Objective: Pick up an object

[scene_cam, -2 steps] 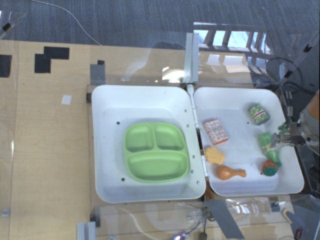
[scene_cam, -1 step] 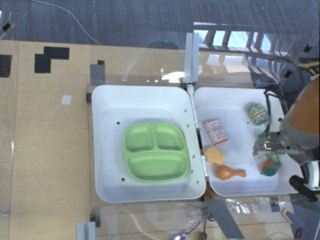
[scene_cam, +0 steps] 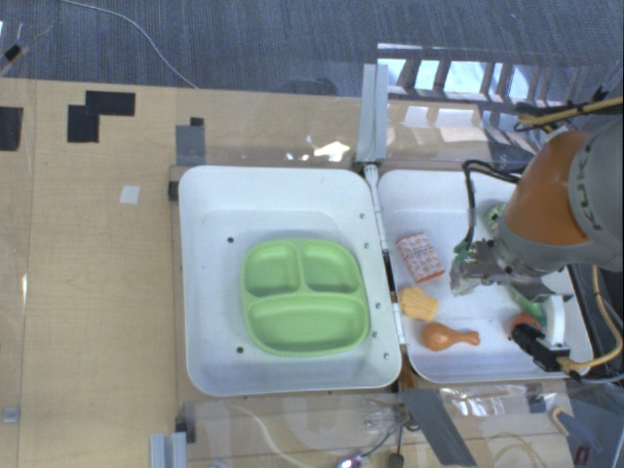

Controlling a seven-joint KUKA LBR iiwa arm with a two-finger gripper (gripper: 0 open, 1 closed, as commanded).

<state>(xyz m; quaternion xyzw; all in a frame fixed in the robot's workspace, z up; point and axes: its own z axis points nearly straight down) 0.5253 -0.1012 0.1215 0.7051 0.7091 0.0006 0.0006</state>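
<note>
In the right bin [scene_cam: 429, 195] lie a small red-and-white packet [scene_cam: 419, 254], a yellow wedge like a piece of cheese [scene_cam: 419, 304] and an orange drumstick-shaped toy [scene_cam: 449, 336]. My gripper [scene_cam: 466, 274] hangs over the middle of that bin, just right of the packet and above the drumstick. Nothing shows between its fingers. A red and green item [scene_cam: 527, 310] peeks out beneath the arm at the bin's right side, mostly hidden.
The left bin [scene_cam: 205, 261] holds a green divided tray [scene_cam: 304, 294]. A metal divider [scene_cam: 385, 261] separates the two bins. The arm's grey and orange body [scene_cam: 561, 208] covers the right bin's right part, with cables beside it.
</note>
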